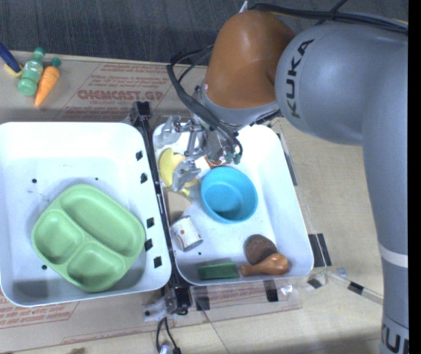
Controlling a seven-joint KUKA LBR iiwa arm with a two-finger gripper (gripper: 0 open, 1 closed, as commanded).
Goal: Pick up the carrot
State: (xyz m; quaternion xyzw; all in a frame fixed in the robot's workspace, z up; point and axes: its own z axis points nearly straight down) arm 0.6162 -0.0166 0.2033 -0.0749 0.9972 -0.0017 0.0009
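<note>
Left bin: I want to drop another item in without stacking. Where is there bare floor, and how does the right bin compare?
In the left bin, the floor is bare along the top, above the green tray, and down the left wall. The right bin is crowded: end effector, yellow item, blue bowl, cup, drumstick.

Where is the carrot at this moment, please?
The carrot lies outside both bins, on the bench at the camera view's top left, beside a green toy and above the left bin.
</note>
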